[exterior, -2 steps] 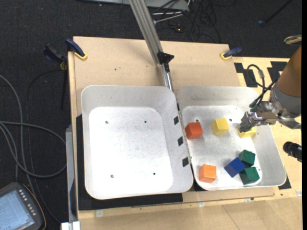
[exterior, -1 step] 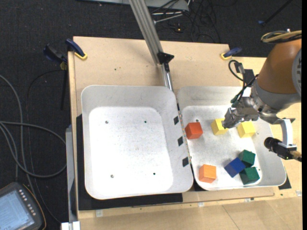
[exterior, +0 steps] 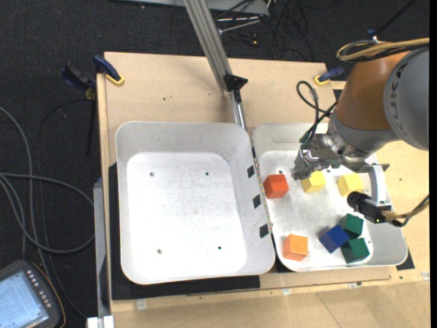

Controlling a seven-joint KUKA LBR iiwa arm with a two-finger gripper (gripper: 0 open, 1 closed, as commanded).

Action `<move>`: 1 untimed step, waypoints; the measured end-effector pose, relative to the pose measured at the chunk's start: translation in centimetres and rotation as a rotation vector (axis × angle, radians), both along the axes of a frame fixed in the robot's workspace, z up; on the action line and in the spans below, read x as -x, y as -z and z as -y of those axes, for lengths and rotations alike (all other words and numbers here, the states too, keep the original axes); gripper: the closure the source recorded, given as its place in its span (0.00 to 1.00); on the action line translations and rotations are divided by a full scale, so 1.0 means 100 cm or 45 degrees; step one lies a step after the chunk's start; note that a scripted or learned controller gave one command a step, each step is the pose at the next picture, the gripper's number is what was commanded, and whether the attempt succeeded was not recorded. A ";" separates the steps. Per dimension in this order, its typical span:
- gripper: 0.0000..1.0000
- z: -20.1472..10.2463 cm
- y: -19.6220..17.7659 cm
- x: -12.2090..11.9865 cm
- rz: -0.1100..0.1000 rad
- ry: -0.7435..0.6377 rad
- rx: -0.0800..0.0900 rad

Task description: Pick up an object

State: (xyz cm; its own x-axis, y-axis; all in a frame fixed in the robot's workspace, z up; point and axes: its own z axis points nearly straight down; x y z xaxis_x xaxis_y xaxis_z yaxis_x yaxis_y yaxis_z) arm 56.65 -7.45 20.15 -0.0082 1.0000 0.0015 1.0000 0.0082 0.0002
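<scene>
Yellow block (exterior: 313,182), one of several small coloured cubes in the right bin (exterior: 273,145), sits directly under the gripper (exterior: 305,167) as the grey-and-orange arm (exterior: 372,108) reaches in from the right. From this high angle the tool's dark body hides its tips, so whether they stand wide, narrow or closed on anything cannot be told; nothing shows the block lifted off the bin floor.

Around it lie a red-orange cube (exterior: 276,186) toward the bin's left wall, a second yellow cube (exterior: 350,183) to the right, an orange cube (exterior: 295,247) near the front edge, and a blue cube (exterior: 334,238) touching two green cubes (exterior: 354,238) in the front right corner. The left bin (exterior: 130,139) stands alongside.

Judging by its look, the block is light, rigid and smooth-faced, unlikely to deform or break. A squeeze across two opposite flat sides, centred on the cube, seems the surest hold; a corner pinch could let it twist out or skid across the slick white plastic.
</scene>
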 end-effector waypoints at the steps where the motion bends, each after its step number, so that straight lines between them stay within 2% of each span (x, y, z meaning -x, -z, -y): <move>1: 1.00 -0.049 0.001 -0.008 0.000 0.001 0.001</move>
State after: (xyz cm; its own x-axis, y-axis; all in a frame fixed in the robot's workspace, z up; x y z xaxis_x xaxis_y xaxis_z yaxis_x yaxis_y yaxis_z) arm 57.42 -2.51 20.00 -0.0075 1.0000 0.0011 1.0000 0.0075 0.0004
